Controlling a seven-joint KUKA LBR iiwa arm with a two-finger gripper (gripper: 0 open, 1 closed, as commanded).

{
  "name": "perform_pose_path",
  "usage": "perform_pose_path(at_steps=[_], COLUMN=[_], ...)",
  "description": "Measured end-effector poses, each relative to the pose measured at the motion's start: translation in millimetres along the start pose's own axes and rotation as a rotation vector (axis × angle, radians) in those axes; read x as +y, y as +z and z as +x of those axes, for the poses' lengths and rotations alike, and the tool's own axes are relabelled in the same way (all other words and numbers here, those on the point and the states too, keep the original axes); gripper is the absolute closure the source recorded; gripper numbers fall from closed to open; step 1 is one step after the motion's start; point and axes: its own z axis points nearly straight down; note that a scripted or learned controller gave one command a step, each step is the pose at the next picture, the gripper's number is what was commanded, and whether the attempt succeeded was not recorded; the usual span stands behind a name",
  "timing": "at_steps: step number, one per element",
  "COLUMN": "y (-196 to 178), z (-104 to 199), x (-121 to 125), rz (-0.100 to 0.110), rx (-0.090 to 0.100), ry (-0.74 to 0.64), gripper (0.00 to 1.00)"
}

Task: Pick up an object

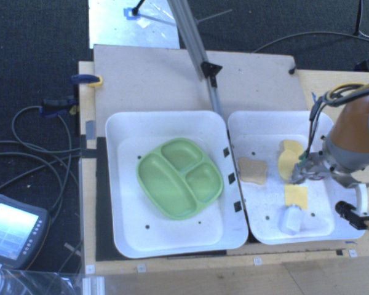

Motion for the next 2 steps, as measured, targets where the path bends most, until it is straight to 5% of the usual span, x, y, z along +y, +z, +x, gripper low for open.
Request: perform_pose_path(at_steps=[2], y=[-110.0], z=[9.3], x=[8.4], rz=[-0.005], rx=[-0.002], ry=[-0.005], gripper=[1.0])
